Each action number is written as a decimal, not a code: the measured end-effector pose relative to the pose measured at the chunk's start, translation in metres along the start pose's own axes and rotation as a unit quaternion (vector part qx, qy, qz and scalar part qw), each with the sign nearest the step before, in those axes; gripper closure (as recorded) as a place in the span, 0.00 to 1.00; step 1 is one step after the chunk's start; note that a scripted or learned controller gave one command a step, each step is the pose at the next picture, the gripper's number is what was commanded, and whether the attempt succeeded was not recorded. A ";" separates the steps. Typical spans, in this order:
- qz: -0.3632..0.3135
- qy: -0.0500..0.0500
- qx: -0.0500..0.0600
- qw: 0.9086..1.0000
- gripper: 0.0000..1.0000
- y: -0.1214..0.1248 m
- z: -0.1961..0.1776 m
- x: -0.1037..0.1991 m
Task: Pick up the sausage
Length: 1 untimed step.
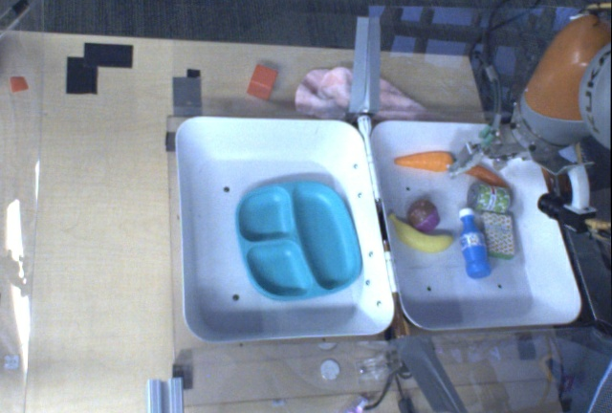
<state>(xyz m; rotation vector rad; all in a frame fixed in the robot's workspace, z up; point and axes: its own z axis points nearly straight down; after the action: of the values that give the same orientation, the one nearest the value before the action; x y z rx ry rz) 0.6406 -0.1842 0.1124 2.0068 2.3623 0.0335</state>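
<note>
Seen from above: gripper (475, 156) low in the right bin (535, 311), fingers' state impossible to tell, tips by the carrot (424, 161). Sausage (486, 176) just beside them, above the green can (493, 199). Blue tray (298, 240) in the left bin (206, 210).

No legible text, number, brand or sign on any item. The green can (493, 199) in the right bin (545, 306) carries a printed label, too small and blurred to read. The blue bottle (473, 249) just near of it has a pale band around its middle; no characters resolvable. The patterned packet (500, 234) beside the bottle shows a fine print, unreadable. Black blocks (96, 65) on the far left bench are plain shapes, not characters.
</note>
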 end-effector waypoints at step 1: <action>-0.001 -0.001 -0.003 1.000 1.00 0.003 -0.009 0.001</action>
<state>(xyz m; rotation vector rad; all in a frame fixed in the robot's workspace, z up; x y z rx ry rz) 0.6435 -0.1830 0.1218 2.0005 2.3603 0.0394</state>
